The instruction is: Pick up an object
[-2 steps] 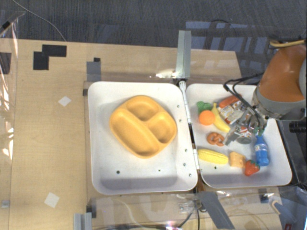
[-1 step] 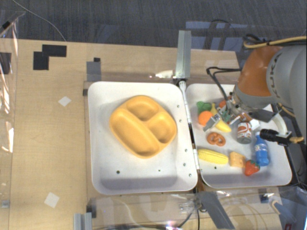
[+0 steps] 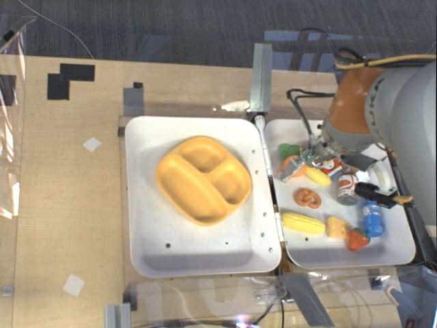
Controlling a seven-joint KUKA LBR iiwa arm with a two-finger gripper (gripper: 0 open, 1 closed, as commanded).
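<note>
1. Reaching into the right bin [image 3: 403, 251], the arm [image 3: 403, 108] hangs over its 12 o'clock half — my guess is the approach step, nothing lifted yet.
2. Left bin [image 3: 147, 251]: a yellow tray [image 3: 203, 178] lies at its centre, well apart from the arm.
3. Candidates lie in the right bin — corn [image 3: 302, 223] at 7 o'clock, can [image 3: 371, 220] at 4, pretzel [image 3: 307, 197] mid-bin.
4. The gripper [image 3: 315, 157] sits low among small toys near 11 o'clock; whether the claw is spread or pinching, I cannot tell.
5. Next: settle on one item and close squarely on it.

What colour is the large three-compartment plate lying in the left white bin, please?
Yellow-orange all over, plain; the divided plastic plate shows clearly in the camera view.
</note>
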